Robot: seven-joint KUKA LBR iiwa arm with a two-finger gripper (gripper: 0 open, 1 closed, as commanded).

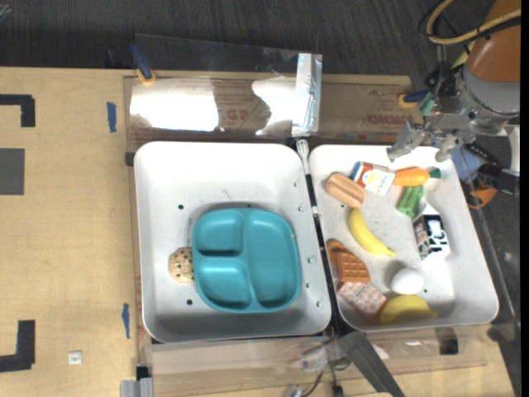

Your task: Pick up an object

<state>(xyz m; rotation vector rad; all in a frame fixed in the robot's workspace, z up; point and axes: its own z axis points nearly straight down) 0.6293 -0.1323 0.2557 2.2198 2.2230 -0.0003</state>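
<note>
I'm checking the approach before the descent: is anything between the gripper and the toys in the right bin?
Nothing visible stands in the way. The gripper is above the far rim of the right bin, with open space toward the carrot and hot dog just below it.

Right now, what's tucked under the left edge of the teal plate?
A cookie pokes out from beside the teal plate in the left bin; the plate's rim seems to cover part of it. Anything beneath stays hidden.

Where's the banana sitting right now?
The banana lies in the right bin, near its middle, below the hot dog and just above the waffle.
</note>
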